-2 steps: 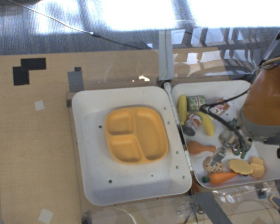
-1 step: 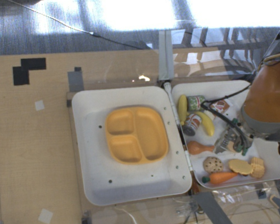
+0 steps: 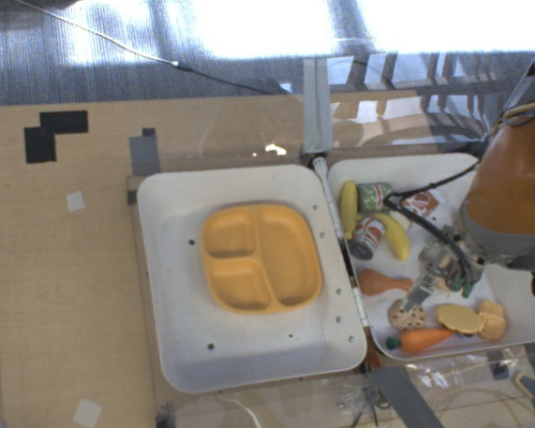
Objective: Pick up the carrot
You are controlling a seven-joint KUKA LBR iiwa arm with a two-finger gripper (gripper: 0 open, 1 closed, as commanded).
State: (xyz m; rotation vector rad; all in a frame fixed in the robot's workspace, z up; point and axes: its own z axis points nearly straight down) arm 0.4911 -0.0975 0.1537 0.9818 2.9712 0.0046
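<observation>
The carrot (image 3: 425, 339) is orange with a small green end and lies along the near edge of the right bin (image 3: 533, 331). My gripper (image 3: 424, 287) hangs above the middle of that bin, a little up and to the right of a cookie (image 3: 406, 316) and above the carrot, apart from it. Its finger state is not visible at this size.
The right bin also holds a banana (image 3: 348, 207), a second banana (image 3: 398, 236), a small can (image 3: 367, 238), a green jar (image 3: 374, 195), a chicken drumstick (image 3: 381, 282) and waffle-like pieces (image 3: 473, 319). The left bin (image 3: 183, 358) holds a yellow divided plate (image 3: 258, 258).
</observation>
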